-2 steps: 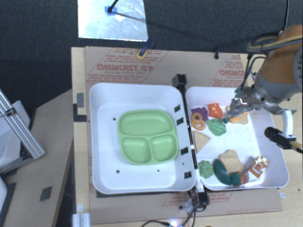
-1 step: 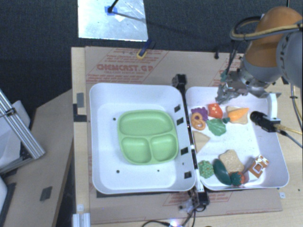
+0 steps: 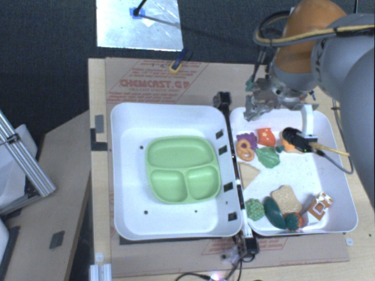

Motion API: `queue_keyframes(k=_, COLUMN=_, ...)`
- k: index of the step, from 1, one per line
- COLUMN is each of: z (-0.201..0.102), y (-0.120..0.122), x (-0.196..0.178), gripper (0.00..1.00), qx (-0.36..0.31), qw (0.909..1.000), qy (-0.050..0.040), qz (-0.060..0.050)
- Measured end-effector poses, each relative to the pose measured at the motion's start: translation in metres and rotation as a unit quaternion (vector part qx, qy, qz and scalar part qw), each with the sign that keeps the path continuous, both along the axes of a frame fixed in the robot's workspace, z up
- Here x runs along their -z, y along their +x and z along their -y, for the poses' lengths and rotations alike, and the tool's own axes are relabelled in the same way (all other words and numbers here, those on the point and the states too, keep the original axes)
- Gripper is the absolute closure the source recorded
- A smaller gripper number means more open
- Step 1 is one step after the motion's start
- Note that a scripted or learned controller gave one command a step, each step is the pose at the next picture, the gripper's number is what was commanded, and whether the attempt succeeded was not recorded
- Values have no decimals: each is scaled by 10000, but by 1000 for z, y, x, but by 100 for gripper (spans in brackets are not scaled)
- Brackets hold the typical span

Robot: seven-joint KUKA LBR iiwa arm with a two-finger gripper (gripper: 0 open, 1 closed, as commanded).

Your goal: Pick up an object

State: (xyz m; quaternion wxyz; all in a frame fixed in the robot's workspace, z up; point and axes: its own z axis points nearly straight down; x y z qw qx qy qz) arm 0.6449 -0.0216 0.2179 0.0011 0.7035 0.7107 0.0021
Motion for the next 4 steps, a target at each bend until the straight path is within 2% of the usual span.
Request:
queue_keyframes(k=1, z=-3, y=18, x=-3, gripper=100, qx=21, qw=10000, qy=-7, qz=0)
queue_keyframes(k=2, z=-6, y=12, x=-17, gripper=100, qx=21, qw=10000, qy=-7, qz=-3)
queue_keyframes(k=4, z=-9, y=10, x=-17, gripper=100, qx=21, qw=10000, qy=-11, qz=-13)
